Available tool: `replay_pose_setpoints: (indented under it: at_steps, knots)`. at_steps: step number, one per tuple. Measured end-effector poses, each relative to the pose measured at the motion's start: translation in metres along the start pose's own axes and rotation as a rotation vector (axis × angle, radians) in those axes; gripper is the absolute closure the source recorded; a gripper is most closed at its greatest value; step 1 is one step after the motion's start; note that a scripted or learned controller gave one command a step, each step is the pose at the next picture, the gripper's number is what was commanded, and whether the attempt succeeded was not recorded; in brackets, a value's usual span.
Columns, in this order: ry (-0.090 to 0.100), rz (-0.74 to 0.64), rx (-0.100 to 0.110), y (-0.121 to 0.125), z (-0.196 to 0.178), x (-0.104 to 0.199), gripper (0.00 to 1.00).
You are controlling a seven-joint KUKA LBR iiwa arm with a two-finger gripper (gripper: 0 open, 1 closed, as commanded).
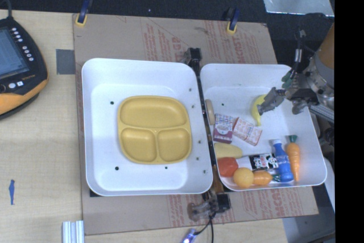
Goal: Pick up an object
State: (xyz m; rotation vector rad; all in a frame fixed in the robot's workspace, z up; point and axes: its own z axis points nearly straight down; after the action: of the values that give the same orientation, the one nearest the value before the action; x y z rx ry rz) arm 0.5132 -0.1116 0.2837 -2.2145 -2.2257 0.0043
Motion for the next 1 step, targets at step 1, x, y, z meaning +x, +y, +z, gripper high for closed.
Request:
replay_pose_setpoints:
  at_steps: [1]
  knots:
    - [-0.001, 0.000, 0.005, 0.0922, 0.1080, -0.0428, 0.00]
